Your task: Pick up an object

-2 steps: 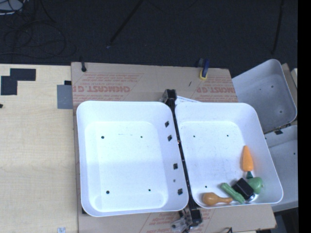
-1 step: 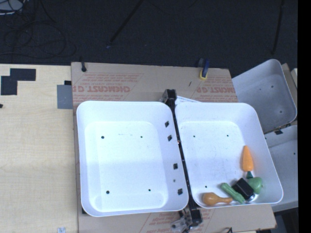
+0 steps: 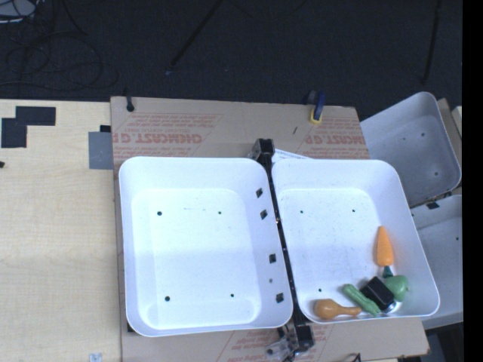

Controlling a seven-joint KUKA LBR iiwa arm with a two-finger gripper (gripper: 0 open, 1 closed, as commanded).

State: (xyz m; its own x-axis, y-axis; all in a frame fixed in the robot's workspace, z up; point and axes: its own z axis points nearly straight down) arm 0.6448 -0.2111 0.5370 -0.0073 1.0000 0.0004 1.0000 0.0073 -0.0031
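An orange carrot [image 3: 384, 247], a black block [image 3: 377, 293], a green toy [image 3: 397, 285] and a tan toy [image 3: 336, 308] sit close together in the right bin's [image 3: 332, 176] near corner, beside the left bin [image 3: 189, 168], both on cardboard [image 3: 196, 130] over a wooden bench [image 3: 53, 225].

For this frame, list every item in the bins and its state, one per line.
Orange carrot-shaped piece: lying flat near the right bin's right wall, apart from the others.
Green piece: lying in the near right corner, partly under the black block.
Black block: resting on the green piece.
Yellow-orange gourd-shaped piece: lying against the near wall.
Right bin: holds all four.
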